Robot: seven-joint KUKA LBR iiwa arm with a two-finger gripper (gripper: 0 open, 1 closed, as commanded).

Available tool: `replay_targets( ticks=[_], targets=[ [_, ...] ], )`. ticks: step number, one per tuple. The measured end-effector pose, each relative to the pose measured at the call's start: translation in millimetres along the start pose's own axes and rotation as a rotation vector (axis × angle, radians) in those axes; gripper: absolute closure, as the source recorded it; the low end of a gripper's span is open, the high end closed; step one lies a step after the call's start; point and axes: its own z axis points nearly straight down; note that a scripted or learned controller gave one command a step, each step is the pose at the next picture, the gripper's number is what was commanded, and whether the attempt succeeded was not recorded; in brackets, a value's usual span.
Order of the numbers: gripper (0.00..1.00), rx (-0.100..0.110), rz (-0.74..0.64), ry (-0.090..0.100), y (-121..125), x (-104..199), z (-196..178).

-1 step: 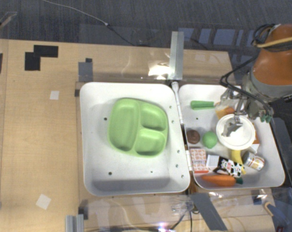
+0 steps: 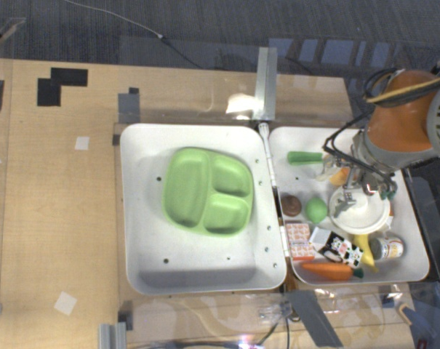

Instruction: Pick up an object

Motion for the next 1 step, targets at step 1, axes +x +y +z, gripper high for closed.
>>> replay_targets(
  ticks=[1],
  targets=[
    [0.0, -0.001, -0.011, -0.004, 51.2, 28.9, 7.4]
  ],
)
